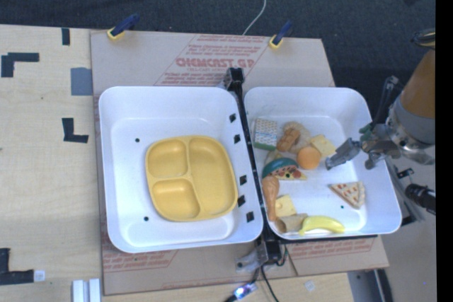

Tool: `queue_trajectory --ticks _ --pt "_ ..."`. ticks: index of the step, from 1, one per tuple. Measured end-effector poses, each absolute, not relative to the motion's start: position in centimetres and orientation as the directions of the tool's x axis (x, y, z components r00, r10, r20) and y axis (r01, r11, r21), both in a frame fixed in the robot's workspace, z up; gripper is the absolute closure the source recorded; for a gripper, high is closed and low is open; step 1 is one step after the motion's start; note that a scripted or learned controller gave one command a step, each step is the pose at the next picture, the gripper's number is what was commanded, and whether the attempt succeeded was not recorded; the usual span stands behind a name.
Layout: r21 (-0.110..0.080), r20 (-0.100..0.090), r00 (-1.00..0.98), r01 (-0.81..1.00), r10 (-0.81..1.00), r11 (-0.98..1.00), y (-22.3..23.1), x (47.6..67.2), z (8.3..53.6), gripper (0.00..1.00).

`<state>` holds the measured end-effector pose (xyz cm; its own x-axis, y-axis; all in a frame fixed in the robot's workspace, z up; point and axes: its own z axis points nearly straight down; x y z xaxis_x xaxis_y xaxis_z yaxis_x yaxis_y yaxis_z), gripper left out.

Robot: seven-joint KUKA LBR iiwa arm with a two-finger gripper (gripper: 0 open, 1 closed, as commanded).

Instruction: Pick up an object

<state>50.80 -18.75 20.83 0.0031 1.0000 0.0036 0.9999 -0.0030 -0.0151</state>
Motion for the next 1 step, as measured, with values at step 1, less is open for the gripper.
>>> queue_trajectory --ticks 1 --pt "-0.002 0.001 -0.001 1.0 1.0 0.001 -18.7 51.1 21.55 0.0"
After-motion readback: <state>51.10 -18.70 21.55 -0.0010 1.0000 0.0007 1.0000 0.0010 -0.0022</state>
